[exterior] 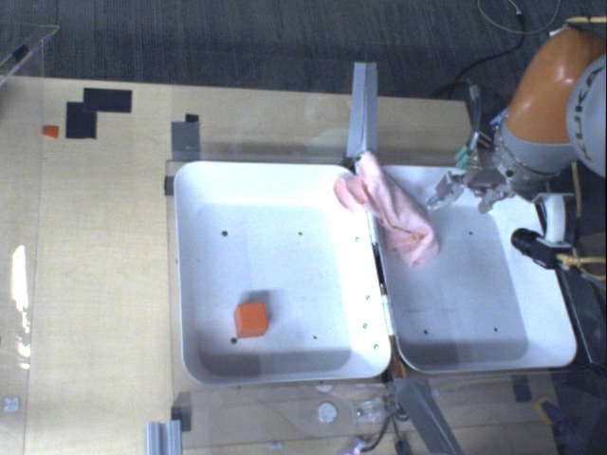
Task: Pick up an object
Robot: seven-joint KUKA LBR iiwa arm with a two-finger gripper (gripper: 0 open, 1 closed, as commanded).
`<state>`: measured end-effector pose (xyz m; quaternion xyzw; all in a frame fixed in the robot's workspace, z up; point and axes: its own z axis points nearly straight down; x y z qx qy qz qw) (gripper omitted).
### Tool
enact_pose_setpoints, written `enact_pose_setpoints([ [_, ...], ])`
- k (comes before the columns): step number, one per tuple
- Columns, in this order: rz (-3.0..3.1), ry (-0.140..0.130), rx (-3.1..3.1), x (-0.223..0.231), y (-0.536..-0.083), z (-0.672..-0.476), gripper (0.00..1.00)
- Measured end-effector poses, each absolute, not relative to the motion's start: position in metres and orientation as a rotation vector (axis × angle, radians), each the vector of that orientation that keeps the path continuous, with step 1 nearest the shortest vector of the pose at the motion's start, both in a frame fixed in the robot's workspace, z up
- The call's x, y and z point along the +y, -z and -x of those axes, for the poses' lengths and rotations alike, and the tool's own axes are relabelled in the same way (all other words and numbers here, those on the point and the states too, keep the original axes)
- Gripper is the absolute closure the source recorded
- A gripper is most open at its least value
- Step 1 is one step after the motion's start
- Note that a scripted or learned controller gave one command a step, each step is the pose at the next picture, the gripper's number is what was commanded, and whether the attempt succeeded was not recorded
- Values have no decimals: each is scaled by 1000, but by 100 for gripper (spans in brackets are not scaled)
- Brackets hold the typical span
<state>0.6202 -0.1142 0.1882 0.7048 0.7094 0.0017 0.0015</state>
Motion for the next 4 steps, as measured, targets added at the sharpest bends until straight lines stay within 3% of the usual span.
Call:
enact_pose_setpoints([
  [1,-2055,-24,2349,-101,-96,-641,0],
  [3,-1876,-29,2483,-98,-97,-561,0],
  [4,-1584,-24,2672,-94,-97,-508,0],
])
